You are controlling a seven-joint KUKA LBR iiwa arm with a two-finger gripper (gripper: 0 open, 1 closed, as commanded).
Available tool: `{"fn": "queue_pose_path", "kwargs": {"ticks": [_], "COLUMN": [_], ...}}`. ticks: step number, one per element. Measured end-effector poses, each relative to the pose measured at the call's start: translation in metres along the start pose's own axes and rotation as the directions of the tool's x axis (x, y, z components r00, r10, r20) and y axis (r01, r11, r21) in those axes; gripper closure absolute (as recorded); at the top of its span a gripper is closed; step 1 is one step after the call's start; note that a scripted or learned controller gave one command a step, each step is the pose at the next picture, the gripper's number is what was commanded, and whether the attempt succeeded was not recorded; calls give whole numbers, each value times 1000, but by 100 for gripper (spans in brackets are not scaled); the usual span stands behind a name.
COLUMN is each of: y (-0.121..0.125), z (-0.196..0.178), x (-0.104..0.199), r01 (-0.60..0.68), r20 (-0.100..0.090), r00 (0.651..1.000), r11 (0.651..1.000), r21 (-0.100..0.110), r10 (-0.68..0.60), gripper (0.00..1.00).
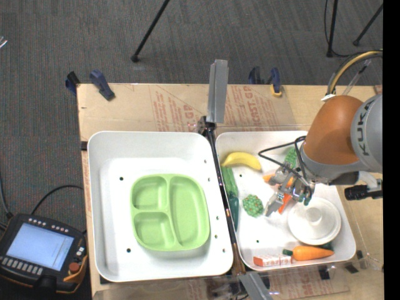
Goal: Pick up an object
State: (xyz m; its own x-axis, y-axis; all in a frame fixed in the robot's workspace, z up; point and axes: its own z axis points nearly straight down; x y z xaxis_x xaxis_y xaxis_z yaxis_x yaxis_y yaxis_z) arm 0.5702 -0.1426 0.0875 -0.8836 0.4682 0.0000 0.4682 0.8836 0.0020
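Hovering in the right bin [347,230], the tool [282,202] hangs near a small orange piece [286,203]; grip state cannot be told. Piece likely light, rigid, smooth plastic; best pinched across its narrow middle.

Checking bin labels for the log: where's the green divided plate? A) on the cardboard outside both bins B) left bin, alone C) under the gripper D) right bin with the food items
B: the green divided plate lies flat in the left bin, while the banana, carrot and gripper are over in the right bin.
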Motion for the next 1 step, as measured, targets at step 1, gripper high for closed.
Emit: {"fn": "queue_pose_path", "kwargs": {"ticks": [1], "y": [25], "z": [1], "x": [19], "r01": [-142], "r20": [-3], "r00": [990], "r11": [990], "r21": [2], "r10": [142], "gripper": [0]}}
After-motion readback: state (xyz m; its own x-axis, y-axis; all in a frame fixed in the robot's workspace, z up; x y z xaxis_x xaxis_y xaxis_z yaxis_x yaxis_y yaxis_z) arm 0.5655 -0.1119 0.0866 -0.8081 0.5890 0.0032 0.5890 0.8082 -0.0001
